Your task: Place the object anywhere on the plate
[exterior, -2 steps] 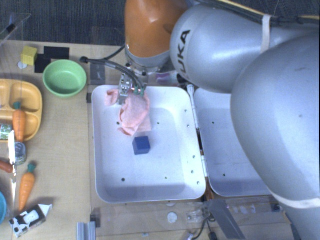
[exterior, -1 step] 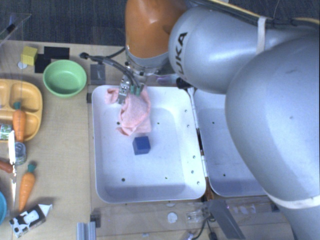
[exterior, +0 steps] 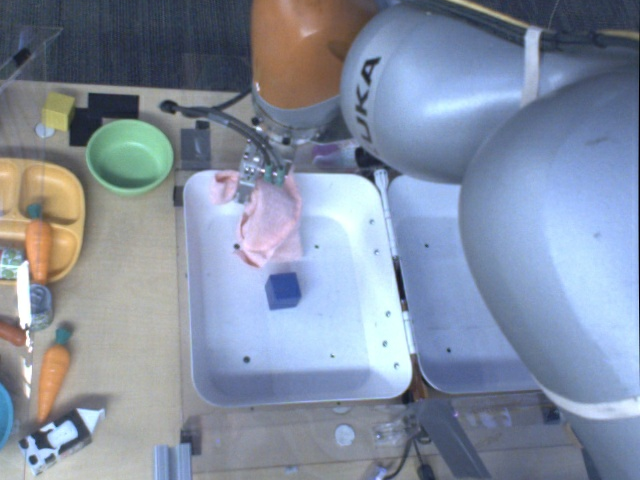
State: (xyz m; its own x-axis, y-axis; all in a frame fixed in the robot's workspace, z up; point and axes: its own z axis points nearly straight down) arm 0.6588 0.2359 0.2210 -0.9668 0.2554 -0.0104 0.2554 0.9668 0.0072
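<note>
A pink cloth (exterior: 270, 223) lies bunched in the back part of the left bin (exterior: 340, 368), its top edge drawn up into my gripper (exterior: 258, 180). The fingers (exterior: 244, 186) pinch the cloth's upper end, and the rest hangs down and trails toward the bin floor. Just in front of the cloth, a small blue cube (exterior: 283, 290) rests on the bin floor, apart from the gripper. The yellow divided plate (exterior: 55, 193) sits on the bench far to the left, outside the bins, with a toy carrot (exterior: 38, 248) in it.
A green bowl (exterior: 129, 155) stands left of the gripper beyond the bin's corner. Another carrot (exterior: 53, 368), a small cow-print carton (exterior: 60, 436) and other small items lie along the left edge. The arm's bulk covers most of the right bin (exterior: 450, 298).
</note>
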